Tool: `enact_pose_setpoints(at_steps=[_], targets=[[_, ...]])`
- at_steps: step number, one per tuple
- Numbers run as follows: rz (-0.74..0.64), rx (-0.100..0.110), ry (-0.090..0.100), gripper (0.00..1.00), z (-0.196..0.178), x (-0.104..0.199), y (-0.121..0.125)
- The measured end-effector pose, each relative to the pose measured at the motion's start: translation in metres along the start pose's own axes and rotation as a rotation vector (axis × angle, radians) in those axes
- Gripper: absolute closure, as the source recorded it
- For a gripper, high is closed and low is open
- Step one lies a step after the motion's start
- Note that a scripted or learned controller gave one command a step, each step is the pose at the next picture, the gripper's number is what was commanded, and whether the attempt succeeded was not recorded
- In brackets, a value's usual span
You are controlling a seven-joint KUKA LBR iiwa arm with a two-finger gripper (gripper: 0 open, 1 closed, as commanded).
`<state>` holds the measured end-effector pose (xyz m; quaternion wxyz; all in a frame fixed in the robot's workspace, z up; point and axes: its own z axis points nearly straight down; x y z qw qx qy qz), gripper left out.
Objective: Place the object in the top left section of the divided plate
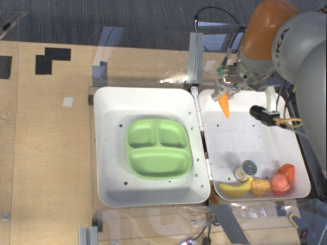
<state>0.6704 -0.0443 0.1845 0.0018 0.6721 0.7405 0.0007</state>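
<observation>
Carrot gripped above the right bin, green plate lying in the left bin.

An orange carrot (224, 106) is seen pinched at its wide top end between the fingers of the gripper (223, 92), which are closed on it in the upper middle-right of the frame; its pointed tip hangs down over the upper left corner of the right bin (286, 152). The green plate (158, 148) is set in the middle of the left bin (110, 152), its two small sections toward the top and its large one toward the bottom. Along the lower edge of the right bin a banana (234, 189), a small jar (241, 172), a grey disc (249, 166) and several orange and red fruits (273, 181) are gathered, well apart from the carrot.
</observation>
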Motion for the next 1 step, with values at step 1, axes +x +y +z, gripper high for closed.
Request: enact_pose_setpoints(at_steps=[1], targets=[[-0.175,0.0,0.003,1.0,0.0006,0.0936,-0.0211]])
